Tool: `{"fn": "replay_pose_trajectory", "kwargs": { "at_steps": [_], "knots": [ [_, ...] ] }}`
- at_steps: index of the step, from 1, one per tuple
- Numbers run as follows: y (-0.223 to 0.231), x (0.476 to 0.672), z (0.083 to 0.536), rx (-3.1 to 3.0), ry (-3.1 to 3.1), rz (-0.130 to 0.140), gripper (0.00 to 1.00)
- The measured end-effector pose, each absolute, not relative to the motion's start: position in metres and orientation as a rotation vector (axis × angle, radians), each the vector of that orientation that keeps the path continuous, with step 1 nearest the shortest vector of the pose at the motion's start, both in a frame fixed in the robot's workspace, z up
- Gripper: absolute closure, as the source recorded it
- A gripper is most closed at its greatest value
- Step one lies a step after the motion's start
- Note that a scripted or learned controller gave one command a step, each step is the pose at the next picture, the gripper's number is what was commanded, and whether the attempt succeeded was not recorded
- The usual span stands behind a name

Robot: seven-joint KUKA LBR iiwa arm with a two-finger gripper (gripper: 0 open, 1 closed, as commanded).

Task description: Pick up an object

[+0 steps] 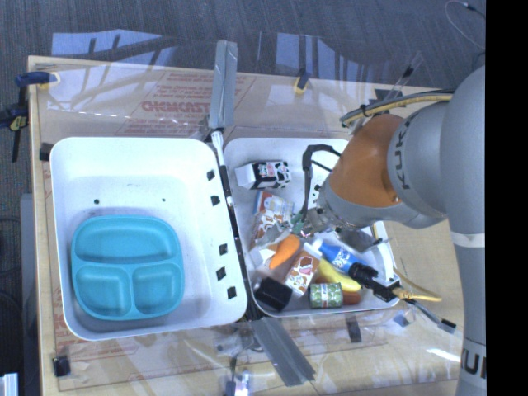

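Observation:
The right bin (239, 151) holds a pile of small objects. A black-and-white cow-patterned item (269, 172) lies at its far left, with a crinkled snack packet (273, 213) below it. Nearer the front are an orange carrot (285, 253), a red-and-white packet (303, 273), a blue tube (346, 260), a yellow banana (338, 278), a green can (326, 295) and a black block (271, 294). My gripper (308, 222) hangs low over the middle of the pile, just right of the snack packet and above the carrot. The orange wrist band (367, 176) hides most of it.
The left bin (124, 159) holds a blue divided tray (126, 266) in its near half. A raised divider (221, 97) runs between the bins. The grey arm (445, 155) covers the right bin's right side. Cables (388, 106) trail behind the wrist.

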State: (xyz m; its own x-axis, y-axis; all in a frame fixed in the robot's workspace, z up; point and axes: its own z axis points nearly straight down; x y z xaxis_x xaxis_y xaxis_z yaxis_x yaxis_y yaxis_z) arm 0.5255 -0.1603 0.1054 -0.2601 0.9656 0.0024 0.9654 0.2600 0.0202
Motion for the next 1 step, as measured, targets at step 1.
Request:
{"fn": "replay_pose_trajectory", "kwargs": {
  "at_steps": [1],
  "knots": [
    [-0.1461, 0.5336, 0.1052, 2.083, 2.324, 0.017, 0.0]
  ]
}}
